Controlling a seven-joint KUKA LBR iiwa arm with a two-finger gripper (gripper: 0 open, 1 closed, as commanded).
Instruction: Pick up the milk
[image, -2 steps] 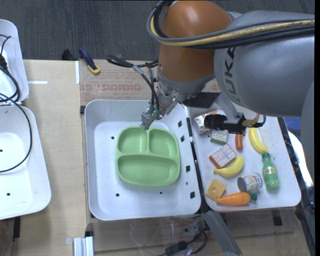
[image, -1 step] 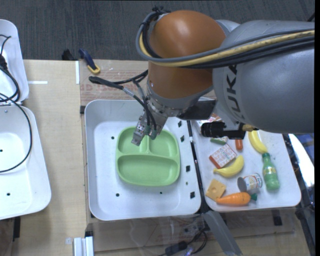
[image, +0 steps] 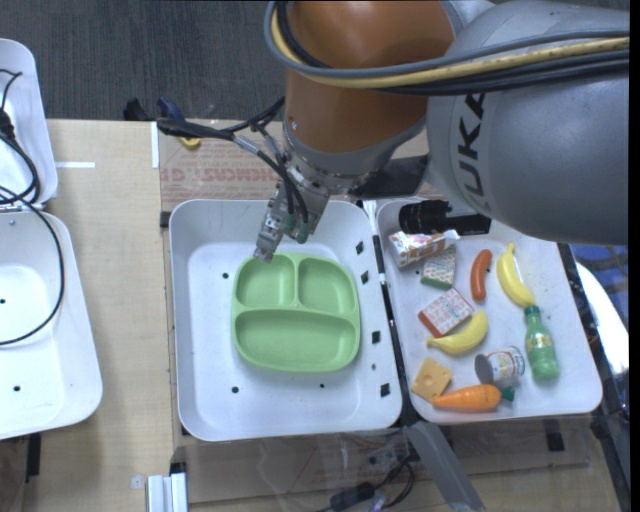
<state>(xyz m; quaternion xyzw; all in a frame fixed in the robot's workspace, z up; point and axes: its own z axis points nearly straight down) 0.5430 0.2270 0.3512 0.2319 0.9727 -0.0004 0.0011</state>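
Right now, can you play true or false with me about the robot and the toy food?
1. The green plate sits in the left bin. True.
2. The gripper holds the milk. False: the milk lies in the right bin, apart from the gripper.
3. Two bananas lie in the right bin. True.
4. The carrot is on the green plate. False: it lies in the right bin.

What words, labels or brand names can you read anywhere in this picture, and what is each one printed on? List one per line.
"UK": part of a larger name in dark letters on the grey arm; the rest is cut off.
Red mirrored lettering on the cardboard behind the bins: too faint to read.
Print on the milk carton, can and bottle: too small to read.
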